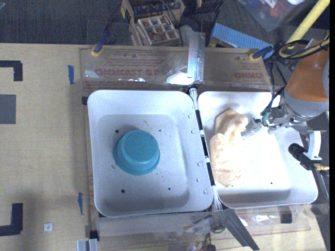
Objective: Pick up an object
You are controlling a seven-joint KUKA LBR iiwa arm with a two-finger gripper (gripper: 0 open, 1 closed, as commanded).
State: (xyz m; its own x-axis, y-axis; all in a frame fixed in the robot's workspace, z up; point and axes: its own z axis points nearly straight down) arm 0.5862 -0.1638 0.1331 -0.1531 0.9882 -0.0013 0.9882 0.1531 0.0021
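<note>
Arm: the grey arm with its orange band (310,82) comes in at the right edge of the frame, above the upper right part of the right bin.
Gripper: the gripper (252,127) sits over the upper middle of the right bin, its tip pointing left toward the cloth.
Fingers: too small and too washed out by glare to judge; I cannot tell whether they are apart or together, and nothing shows between them.
Cloth: a crumpled beige cloth (226,146) lies along the left side of the right bin, running from near the upper wall down toward the lower left corner. Its upper right edge is just beside the gripper tip; whether they touch cannot be told.
Bowl: a teal bowl (137,151) rests upside down in the left bin, left of its centre, well apart from the gripper.
Left bin: white and shallow (172,104), centre of the frame.
Right bin: white (272,192), touching the left bin along the middle divide.
</note>
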